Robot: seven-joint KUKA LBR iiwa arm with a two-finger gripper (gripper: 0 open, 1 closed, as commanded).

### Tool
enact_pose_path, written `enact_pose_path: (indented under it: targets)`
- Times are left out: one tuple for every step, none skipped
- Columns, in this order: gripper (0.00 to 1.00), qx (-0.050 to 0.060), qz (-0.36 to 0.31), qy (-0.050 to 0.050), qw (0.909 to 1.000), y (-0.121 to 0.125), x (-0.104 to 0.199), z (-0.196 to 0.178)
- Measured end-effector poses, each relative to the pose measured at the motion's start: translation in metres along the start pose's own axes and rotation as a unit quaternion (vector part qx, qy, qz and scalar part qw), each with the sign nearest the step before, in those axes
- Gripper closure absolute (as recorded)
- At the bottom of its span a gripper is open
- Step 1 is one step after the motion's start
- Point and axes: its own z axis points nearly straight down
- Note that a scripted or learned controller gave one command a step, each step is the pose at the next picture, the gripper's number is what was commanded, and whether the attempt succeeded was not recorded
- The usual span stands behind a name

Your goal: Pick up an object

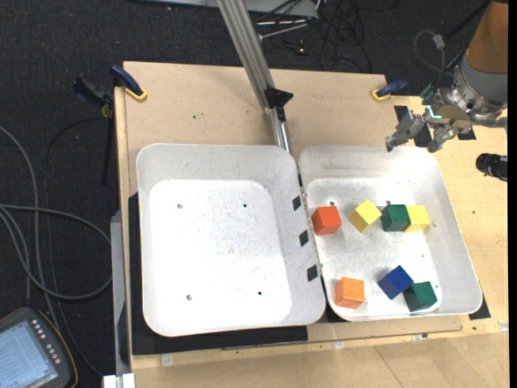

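Several small blocks lie in the right bin (452, 217). A red-orange block (326, 219), a yellow block (365, 214), a dark green block (395, 217) and a second yellow block (418, 217) form a row across its middle. Nearer the front lie an orange block (350, 292), a blue block (395, 281) and a green block (421, 295). My gripper (418, 131) hangs above the far right corner of that bin, well clear of the blocks, with nothing visible between its fingers.
The left bin (214, 237) sits beside the right one, separated by a strip with black clips. A slanted metal pole (249, 43) crosses the far side of the bench. Clamps (129, 83) grip the far bench corners. A screen sits at the bottom left.
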Motion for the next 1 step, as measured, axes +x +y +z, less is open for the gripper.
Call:
enact_pose_path:
  targets:
    - [0.00, -0.002, -0.001, -0.001, 1.0000, 0.0008, 0.0004, -0.0029]
